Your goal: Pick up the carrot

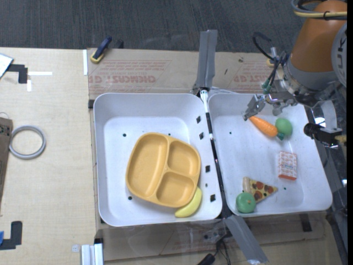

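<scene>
One banana (189,206) rests against one yellow plate (163,170) in the left bin (110,148); right bin (231,164) holds one carrot (263,127), pizza slice (259,188), two green fruits (246,202). Tool (259,105) hovers touching the carrot's tip, grip state unclear.

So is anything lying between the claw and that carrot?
No. In the camera view the gripper hangs right at the carrot's tip, bare white bin floor beneath.

Smooth, faintly glossy white plastic bins (105,164); matt yellow plastic divided plate (163,170); glossy orange plastic carrot (263,127); pale matt wood bench (47,170); printed brown cardboard (149,70), upper centre; dull metal gripper (257,107).
</scene>
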### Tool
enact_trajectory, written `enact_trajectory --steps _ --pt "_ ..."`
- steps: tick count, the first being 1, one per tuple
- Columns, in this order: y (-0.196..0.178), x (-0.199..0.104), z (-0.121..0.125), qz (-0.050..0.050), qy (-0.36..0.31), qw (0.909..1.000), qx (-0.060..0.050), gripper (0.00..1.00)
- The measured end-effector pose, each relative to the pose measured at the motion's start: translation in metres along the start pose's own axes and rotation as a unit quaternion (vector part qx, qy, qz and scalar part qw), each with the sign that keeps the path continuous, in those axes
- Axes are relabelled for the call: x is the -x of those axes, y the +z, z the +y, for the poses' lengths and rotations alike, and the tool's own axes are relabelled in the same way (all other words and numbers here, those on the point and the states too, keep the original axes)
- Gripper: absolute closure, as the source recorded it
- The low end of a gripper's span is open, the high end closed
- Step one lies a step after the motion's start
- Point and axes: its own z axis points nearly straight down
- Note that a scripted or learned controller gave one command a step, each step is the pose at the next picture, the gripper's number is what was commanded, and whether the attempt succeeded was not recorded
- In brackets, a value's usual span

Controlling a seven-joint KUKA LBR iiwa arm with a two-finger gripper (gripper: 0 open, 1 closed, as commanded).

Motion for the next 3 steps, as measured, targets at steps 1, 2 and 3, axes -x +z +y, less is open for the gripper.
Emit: enact_trajectory --steps 1,2,3 --pt "0.063 0.057 0.013 0.0 0.106 0.9944 0.001 0.0" --pt "0.129 0.068 0.018 0.0 0.011 0.9999 0.001 0.0" --pt "0.119 0.069 0.018 0.0 0.012 0.9999 0.002 1.0"
